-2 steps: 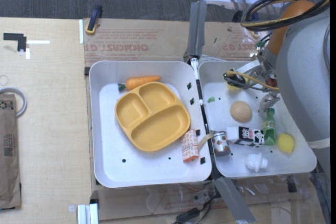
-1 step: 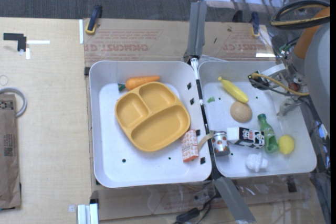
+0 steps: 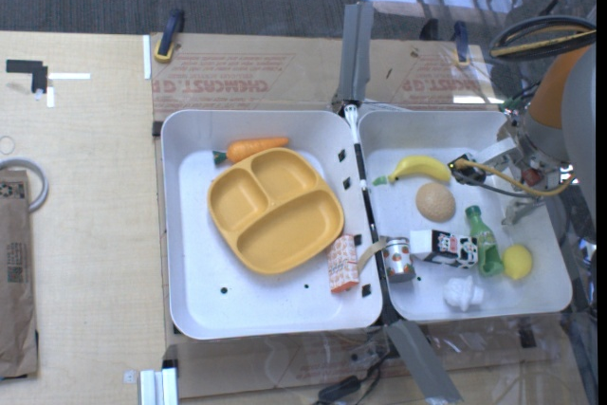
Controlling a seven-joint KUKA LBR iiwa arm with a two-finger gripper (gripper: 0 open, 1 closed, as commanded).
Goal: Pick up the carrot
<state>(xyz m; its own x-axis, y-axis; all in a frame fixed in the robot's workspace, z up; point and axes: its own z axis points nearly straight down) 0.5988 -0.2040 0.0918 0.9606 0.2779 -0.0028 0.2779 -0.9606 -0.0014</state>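
Orange carrot (image 3: 256, 147), yellow tray (image 3: 275, 210), yellow banana (image 3: 422, 169), green bottle (image 3: 483, 240), white bins (image 3: 190, 299)

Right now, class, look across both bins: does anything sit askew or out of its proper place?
Yes. A small can lies tipped on its side across the divider between the two bins, resting properly in neither. Beside it a red carton lies flat and tilted in the left bin. The carrot simply lies along the yellow plate's upper rim.

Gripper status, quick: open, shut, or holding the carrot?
Gripper: cannot be told; it sits over the right bin, apart from the carrot in the left bin.
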